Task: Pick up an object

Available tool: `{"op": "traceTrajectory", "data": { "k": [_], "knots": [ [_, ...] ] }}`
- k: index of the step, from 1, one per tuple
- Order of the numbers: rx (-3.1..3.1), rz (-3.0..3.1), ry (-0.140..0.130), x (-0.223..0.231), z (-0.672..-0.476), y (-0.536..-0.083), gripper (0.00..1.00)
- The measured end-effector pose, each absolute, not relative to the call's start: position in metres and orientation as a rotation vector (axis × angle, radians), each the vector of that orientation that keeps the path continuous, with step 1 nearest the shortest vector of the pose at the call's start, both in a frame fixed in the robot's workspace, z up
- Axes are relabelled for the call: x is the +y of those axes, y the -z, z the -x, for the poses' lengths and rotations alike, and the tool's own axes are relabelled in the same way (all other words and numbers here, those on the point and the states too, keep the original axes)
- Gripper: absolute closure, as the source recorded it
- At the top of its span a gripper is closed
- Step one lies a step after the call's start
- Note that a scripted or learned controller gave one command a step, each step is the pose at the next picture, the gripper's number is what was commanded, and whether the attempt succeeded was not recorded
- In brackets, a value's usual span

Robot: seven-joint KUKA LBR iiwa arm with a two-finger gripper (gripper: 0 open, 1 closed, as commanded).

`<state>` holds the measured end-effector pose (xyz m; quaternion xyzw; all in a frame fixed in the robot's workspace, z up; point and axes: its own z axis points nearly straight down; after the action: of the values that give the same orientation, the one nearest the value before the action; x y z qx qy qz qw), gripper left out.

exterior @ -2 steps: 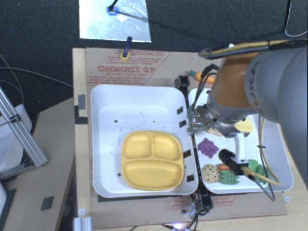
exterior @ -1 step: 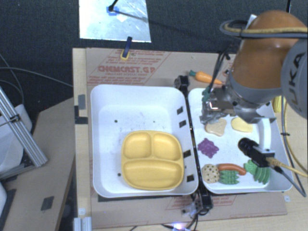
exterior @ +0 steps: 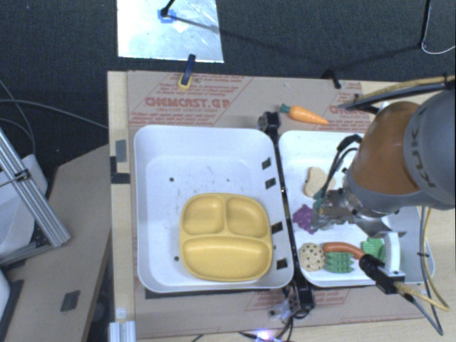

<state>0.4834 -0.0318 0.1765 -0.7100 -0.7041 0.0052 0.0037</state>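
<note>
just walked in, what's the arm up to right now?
The KUKA arm has reached into the right bin for a pick, its gripper low beside the purple toy. Nothing visibly held. Nearby lie a beige piece, a cookie, a sausage and green toys. The left bin holds a yellow divided plate. A toy carrot sits on the board behind the bins.
</note>
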Motion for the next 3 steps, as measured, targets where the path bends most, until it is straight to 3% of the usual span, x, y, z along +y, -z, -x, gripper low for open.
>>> {"op": "traceTrajectory", "data": {
  "k": [1,2,3],
  "knots": [
    [-2.234,2.207,0.005,0.062,-0.486,-0.184,1.0],
    [-2.237,2.219,0.028,0.081,-0.489,-0.359,1.0],
    [-2.228,2.224,0.012,0.122,-0.489,-0.105,1.0]
  ]
}}
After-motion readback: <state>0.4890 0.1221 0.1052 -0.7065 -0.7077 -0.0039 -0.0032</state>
